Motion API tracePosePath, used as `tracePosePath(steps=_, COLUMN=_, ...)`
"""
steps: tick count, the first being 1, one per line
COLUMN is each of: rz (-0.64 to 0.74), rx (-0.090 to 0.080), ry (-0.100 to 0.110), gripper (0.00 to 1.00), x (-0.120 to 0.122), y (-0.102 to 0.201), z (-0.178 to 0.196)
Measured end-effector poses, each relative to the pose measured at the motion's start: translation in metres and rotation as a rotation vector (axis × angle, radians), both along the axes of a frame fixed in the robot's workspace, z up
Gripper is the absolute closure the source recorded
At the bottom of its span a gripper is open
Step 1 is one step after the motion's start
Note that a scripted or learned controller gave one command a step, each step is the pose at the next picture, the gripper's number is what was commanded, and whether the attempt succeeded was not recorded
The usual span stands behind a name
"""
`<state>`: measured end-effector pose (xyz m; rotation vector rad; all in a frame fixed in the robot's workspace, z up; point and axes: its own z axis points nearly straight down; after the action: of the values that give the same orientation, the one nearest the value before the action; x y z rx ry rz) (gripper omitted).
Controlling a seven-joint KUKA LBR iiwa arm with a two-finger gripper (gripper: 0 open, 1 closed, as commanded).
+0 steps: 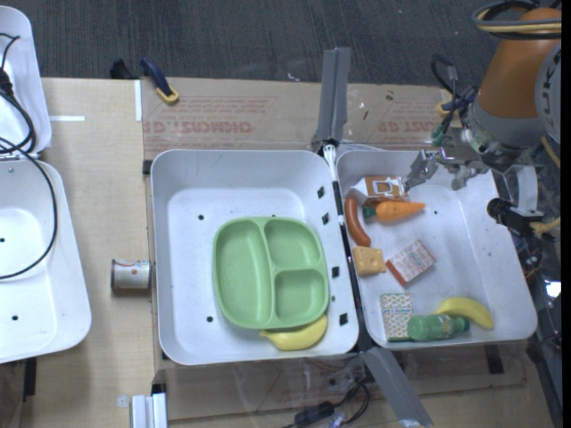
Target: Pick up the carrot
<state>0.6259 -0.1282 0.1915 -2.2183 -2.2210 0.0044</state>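
The small orange plastic carrot [399, 209] is lying ungrasped on the floor of the right shallow white bin [500, 266], while the metal two-finger gripper [426, 167] is hovering just above-right, grasp pending, its opening impossible to tell.

Two white bins [169, 239], two bananas [466, 309], one carrot [399, 209], one green plate [270, 272], one sausage [356, 221]

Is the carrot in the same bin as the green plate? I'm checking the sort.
No, the carrot lies in the right bin, while the green plate sits in the left bin.
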Motion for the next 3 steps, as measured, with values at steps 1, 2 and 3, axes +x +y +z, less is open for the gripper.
tracePosePath(steps=1, rz=0.141, rx=0.0, ry=-0.001, gripper=0.0, x=-0.012, y=0.024, z=-0.101)
tracePosePath(steps=2, rz=0.136, rx=0.001, ry=0.007, gripper=1.0, x=-0.014, y=0.022, z=-0.094)
tracePosePath(steps=3, rz=-0.003, rx=-0.001, ry=-0.003, gripper=1.0, x=0.033, y=0.125, z=0.0)
